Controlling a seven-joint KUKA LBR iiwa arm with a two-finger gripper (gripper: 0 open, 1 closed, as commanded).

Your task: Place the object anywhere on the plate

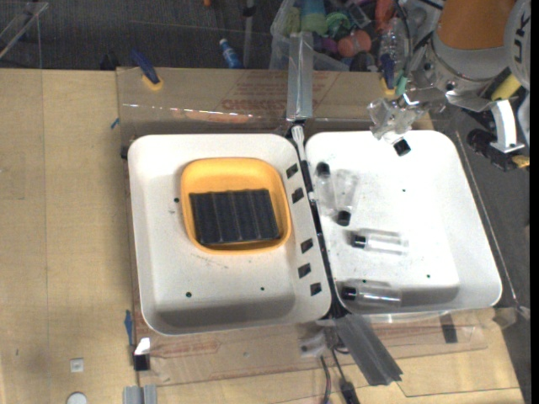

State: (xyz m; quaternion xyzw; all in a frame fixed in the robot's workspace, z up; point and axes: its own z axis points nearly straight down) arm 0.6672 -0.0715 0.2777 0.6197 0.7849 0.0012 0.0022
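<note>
Hard to read the gripper: it's pale and see-through against clutter at the far edge of the right bin, so I can't tell if it's apart or together. The arm is cut off top right, w/ just the orange band and grey wrist in view. Right under the gripper sits a small clear black-tipped piece; can't tell if it's gripped or just lying there.

More clear stuff in the right bin, low contrast on white:
- a blurry clump near the divider
- a capped vial mid-bin
- another vial at the near rim

The orange plate sits in the left bin, carrying a dark ribbed slab. The bench is light wood. Far side there's dark floor and a tub of coloured toys.
</note>
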